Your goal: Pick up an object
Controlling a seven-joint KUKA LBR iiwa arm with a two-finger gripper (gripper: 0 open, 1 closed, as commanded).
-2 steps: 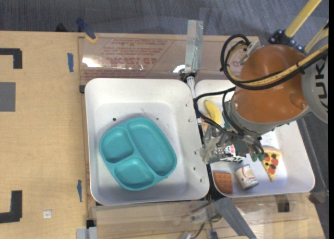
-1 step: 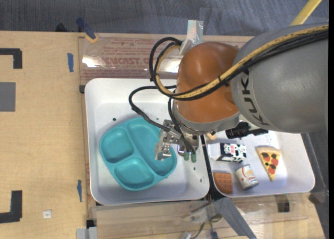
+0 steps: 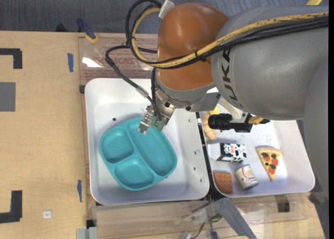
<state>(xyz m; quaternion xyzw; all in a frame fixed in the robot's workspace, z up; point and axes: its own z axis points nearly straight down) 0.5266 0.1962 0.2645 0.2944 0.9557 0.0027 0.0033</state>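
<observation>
**Gripper at the tray's far rim**

The teal tray (image 3: 136, 153), a three-compartment dish, lies in the left bin (image 3: 104, 97), filling its near half. Its long axis runs on a slant from the far left to the near right. The gripper (image 3: 148, 123) sits at the tray's far rim, roughly over the edge of the larger right compartment, so the tray lies directly below and toward the near side of it. Whether it is spread or closed cannot be told, since the tip is small and half hidden by the wrist. I judge the grasp turns on straddling that thin rim.

In the right bin (image 3: 305, 180) lie a pizza slice (image 3: 270, 160), a can (image 3: 246, 176), a waffle (image 3: 223, 182) and a black-and-white toy (image 3: 233, 151), well apart from the gripper.
</observation>
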